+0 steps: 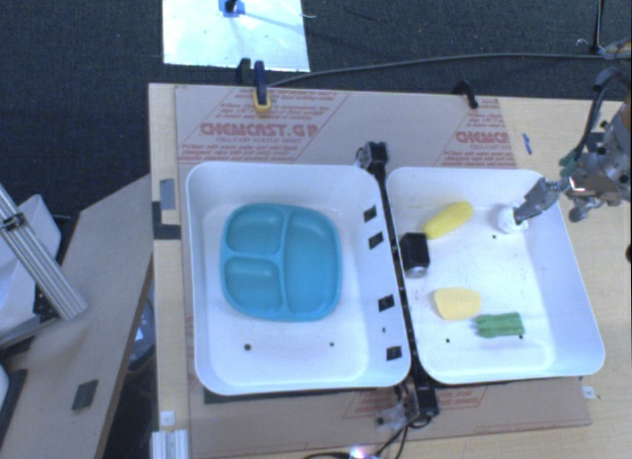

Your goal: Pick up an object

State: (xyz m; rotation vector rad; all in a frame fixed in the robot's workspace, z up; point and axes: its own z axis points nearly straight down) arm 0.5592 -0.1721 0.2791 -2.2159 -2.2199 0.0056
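The right bin (573,294) holds several small objects: an elongated yellow piece (448,219), a black block (414,253) by the centre divider, a rounded yellow piece (457,302), a green piece (499,325) and a small white piece (507,219). My gripper (551,208) hangs over the bin's far right part, coming in from the right edge. Its fingers stand apart, open, with nothing between them. The left fingertip (523,212) is right beside the white piece; whether they touch is unclear.
A blue divided plate (282,261) lies in the left bin (212,191). Black clips sit along the divider between the bins. A cable runs across the cardboard behind the bins. A blue and yellow clamp (260,87) grips the board's far edge.
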